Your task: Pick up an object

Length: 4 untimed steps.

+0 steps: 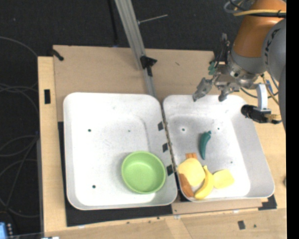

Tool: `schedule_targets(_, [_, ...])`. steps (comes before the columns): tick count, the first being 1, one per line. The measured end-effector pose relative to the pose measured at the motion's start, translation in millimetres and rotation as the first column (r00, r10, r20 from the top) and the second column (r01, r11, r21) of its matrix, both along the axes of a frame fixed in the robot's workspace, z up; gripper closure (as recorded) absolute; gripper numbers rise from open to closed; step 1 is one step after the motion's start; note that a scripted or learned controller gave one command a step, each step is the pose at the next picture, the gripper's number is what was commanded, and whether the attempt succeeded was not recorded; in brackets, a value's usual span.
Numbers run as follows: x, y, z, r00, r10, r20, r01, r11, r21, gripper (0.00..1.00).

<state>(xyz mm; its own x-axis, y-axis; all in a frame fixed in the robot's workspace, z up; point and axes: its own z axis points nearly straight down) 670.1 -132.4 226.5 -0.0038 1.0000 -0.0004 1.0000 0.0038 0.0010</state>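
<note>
Jaws (pixel 209 92) spread and empty above the right bin's (pixel 254 143) far rim; the teal pepper (pixel 205 143), likely light and stiff, suits a mid-body pinch.

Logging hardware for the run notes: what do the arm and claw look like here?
Grey arm with a rounded orange band above the wrist and a looped cable on top. The claw is small, dark metal with two thin grey fingers. Blue and black fittings sit beside the wrist.

open gripper (pixel 210 94) above right bin (pixel 249 133)
</note>
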Motion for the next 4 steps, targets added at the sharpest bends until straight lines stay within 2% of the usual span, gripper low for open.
schedule_targets(1, [-0.1,-0.5,0.0,1.0,0.0,-0.001,0.0,1.0,-0.001,0.0])
schedule_targets(2, [-1.7,6.3,-58.5,1.0,0.0,-0.005,0.0,1.0,-0.002,0.0])
schedule_targets(3, [-11.0,-2.3,-110.8,1.0,-0.005,-0.006,0.005,1.0,-0.003,0.0])
schedule_targets(4, [-11.2,-4.4,-125.8,1.0,-0.004,-0.002,0.004,1.0,-0.004,0.0])
